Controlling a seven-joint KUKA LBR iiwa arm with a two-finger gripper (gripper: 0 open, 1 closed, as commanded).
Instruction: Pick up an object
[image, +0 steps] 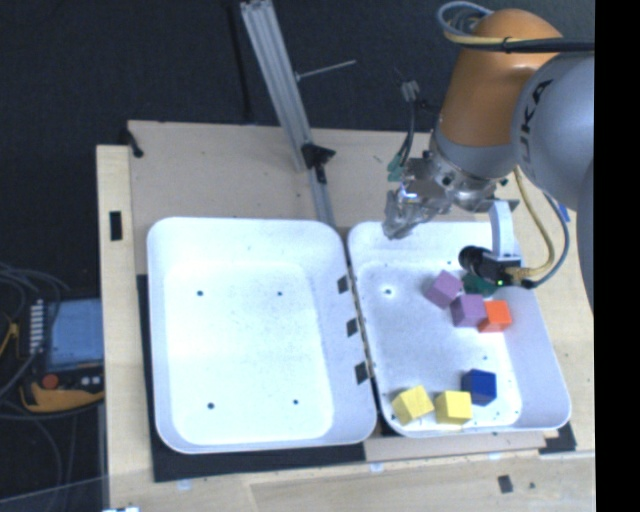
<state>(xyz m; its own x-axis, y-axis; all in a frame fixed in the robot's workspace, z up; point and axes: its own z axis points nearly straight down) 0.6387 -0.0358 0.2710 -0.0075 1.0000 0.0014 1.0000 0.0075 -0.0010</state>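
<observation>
Camera view: the arm is reached in from 2 o'clock, its claw (400, 222) hung over the right bin's (535, 415) 11 o'clock corner; whether it is parted cannot be told. Blocks are clustered toward 4 o'clock.

Bench (115, 300) with two white bins (250, 330).

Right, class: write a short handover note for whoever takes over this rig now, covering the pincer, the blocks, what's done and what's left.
Pincer: above the far left corner of the right bin, holding nothing.
Blocks, all in the right bin: two purple blocks and an orange block clustered mid-bin; a blue block and two yellow blocks near the front edge.
Done: nothing picked yet.
Left: descend on a block, grasp, lift.
</observation>
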